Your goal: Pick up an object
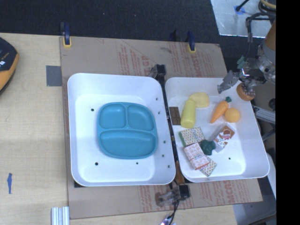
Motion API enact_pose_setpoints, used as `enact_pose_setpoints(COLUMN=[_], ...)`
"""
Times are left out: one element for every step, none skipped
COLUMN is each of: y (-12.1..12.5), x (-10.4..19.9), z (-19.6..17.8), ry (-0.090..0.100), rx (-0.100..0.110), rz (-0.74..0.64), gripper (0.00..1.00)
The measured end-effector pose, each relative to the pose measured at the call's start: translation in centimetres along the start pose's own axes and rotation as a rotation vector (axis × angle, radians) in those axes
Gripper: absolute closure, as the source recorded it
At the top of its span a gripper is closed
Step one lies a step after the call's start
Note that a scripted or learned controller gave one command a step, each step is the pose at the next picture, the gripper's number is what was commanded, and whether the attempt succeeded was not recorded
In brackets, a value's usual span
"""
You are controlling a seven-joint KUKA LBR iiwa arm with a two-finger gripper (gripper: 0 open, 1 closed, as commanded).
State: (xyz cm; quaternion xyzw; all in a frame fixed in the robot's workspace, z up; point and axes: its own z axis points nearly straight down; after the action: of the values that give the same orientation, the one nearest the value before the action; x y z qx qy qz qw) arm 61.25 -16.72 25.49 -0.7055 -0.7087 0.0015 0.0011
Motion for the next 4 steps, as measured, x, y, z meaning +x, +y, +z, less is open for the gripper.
enact_pose_setpoints(y=[0.1, 4.7, 4.6, -0.4], x=[-3.6, -0.7, -1.1, 3.1], z=[14.5, 16.3, 14.9, 11.6], ry=[0.022, 0.0, -0.002, 0.002], rx=[0.008, -0.004, -0.005, 0.001], rz=[-0.004, -0.003, -0.003, -0.002], gripper=[0.0, 0.0, 1.0, 1.0])
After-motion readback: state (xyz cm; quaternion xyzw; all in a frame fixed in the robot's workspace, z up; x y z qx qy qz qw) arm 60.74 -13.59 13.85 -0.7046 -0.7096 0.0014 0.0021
